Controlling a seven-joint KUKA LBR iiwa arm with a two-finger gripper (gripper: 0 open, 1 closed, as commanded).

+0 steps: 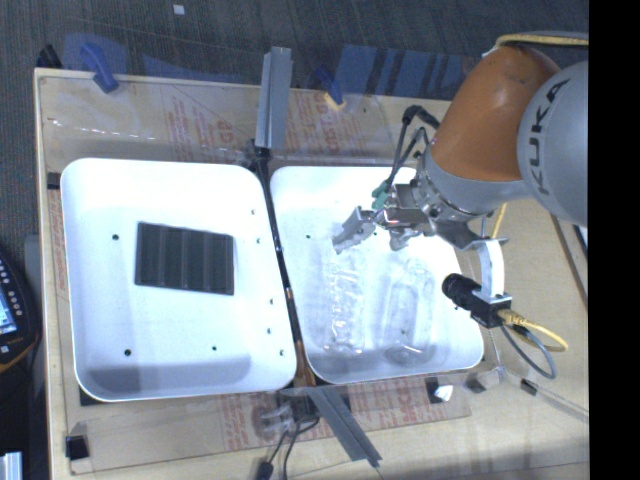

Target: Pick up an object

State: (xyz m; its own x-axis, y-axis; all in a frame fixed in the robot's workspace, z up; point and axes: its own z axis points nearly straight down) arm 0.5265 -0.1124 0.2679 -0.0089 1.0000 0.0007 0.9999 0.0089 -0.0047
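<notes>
Two clear plastic bottles lie side by side in the right bin [300, 198], one on the left [345, 306] and one on the right [405, 316], both hard to make out against the white floor. My gripper [403, 236] hangs over the back half of that bin, just above the top ends of the bottles. Its fingers [350, 230] are spread apart, so it is open, and nothing shows between them. A dark grey ribbed rectangular pad [185, 258] lies flat in the left bin [80, 198].
The grey arm with its orange band [490, 108] comes in from the right over the right bin's back corner. A black cable plug and yellow wire [480, 303] hang over that bin's right rim. A metal divider bar [272, 98] stands between the bins at the back.
</notes>
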